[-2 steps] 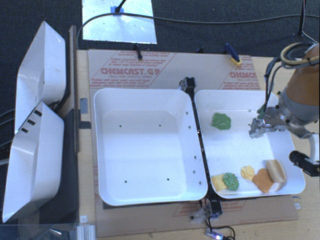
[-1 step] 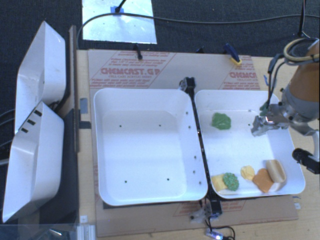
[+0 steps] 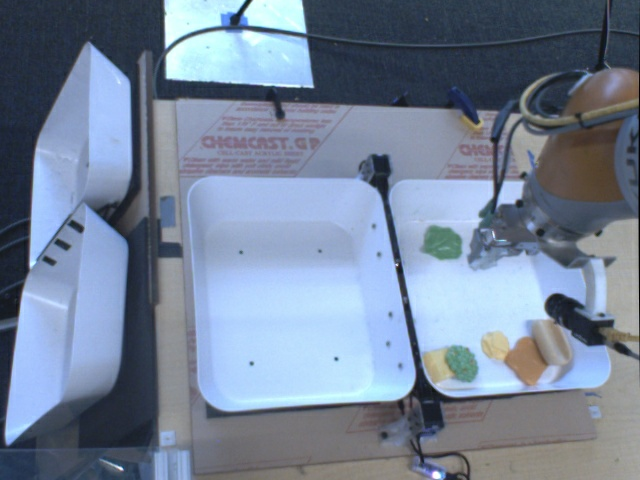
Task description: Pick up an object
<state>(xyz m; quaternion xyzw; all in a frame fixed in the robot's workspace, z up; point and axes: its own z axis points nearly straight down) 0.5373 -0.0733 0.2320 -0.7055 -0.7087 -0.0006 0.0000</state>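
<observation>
The arm comes in from the right w/ its orange band over the right bin [image 3: 420, 298]. The gripper [image 3: 487, 248] hangs low in the far part of that bin. Can't tell if it is open or closed — the tips are too small and blurry.

Just left of the gripper lies a green leafy toy [image 3: 441, 242], a bit apart from it. It is lumpy and a little longer left-to-right than near-to-far; no clear front end.

Along the near edge of the right bin sit more toys in a row: a yellow piece [image 3: 436, 366] touching a green bumpy ball [image 3: 461, 361], then a small yellow lump [image 3: 495, 345], an orange wedge [image 3: 525, 360] and a tan bread roll [image 3: 552, 342] — its long side runs far-to-near, tilted.

The left bin [image 3: 290, 298] sits beside the right one, rims touching.
</observation>
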